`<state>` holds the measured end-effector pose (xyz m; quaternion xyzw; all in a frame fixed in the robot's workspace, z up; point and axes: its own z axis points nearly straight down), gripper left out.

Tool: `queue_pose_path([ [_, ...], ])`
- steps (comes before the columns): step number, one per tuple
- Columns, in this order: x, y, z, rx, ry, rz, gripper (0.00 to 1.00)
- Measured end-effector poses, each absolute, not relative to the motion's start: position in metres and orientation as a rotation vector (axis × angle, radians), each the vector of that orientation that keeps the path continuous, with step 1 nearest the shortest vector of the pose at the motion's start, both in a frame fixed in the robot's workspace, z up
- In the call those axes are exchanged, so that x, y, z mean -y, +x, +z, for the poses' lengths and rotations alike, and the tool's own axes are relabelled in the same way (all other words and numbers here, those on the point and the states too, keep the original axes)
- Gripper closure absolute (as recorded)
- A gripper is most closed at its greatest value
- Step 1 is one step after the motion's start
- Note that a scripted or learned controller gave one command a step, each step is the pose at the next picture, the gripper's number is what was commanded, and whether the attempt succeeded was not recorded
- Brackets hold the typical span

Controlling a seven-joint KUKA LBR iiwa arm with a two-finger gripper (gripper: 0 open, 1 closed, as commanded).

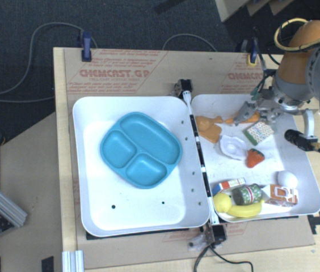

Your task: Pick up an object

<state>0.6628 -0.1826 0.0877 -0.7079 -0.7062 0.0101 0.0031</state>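
Two-finger gripper [255,111] low at upper right of frame, finger state unreadable | beside small orange carrot-like piece [249,118] | white right bin [310,177] | likely lining up a grab

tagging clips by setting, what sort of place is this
Probably a robotics lab bench for pick-up trials: two shallow white bins on a board clamped with blue clips, a grey KUKA arm above toy food, and a blue sectioned plastic plate.

Wooden bench [69,152], left white bin [92,208], right white bin [307,174] side by side, touching
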Motion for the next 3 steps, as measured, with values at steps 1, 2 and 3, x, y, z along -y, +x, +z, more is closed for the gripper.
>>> queue_pose_path([
  [1,0.173,0.663,0.088,2.214,-2.223,0.034,0.0],
  [2,0.182,0.664,0.086,2.21,-2.21,0.018,0.0],
  [3,0.145,0.58,0.091,2.231,-2.229,-0.008,0.0],
])
